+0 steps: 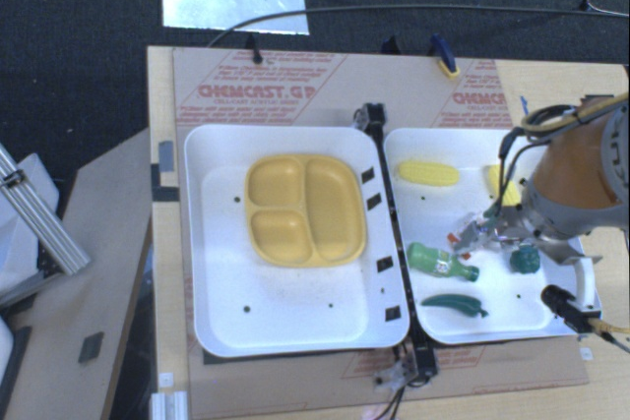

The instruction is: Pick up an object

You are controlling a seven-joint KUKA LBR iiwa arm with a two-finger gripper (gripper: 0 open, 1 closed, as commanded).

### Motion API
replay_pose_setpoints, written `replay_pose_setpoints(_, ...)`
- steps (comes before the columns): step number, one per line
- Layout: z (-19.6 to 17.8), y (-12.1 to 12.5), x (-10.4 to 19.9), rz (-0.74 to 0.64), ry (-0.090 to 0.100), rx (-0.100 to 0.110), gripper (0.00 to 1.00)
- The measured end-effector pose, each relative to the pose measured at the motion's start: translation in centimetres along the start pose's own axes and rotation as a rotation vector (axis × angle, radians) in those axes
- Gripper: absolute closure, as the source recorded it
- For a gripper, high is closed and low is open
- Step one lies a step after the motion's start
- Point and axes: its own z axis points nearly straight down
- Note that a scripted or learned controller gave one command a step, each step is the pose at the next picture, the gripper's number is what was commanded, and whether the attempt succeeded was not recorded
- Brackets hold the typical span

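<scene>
Green bottle (439,261) lies on its side in the right bin (433,211), touching the gripper (471,239) low beside it, seemingly set for a grab, though its grip cannot be told.

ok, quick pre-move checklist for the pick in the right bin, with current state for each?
1. Hand over the right bin: ok.
2. A target near the hand: ok, the green bottle lies just below it in the view.
3. Hand touching the bottle: cannot tell, they overlap at this slant.
4. Room around the bottle: not ok, the dark green pepper lies close below it and the teal toy is to its right.
5. Other objects out of the way: ok, the yellow corn lies apart near the far wall.
6. Left bin not involved: ok, the yellow tray sits there.
</scene>
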Motion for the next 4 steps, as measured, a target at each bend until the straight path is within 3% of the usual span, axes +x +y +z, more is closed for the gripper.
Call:
replay_pose_setpoints(1,1.9,0.1,0.0,0.0,0.0,-0.002,0.0)
replay_pose_setpoints(2,0.7,0.2,0.0,0.0,0.0,-0.005,1.0)
replay_pose_setpoints(4,-8.5,-0.5,0.1,-0.003,-0.002,-0.008,1.0)
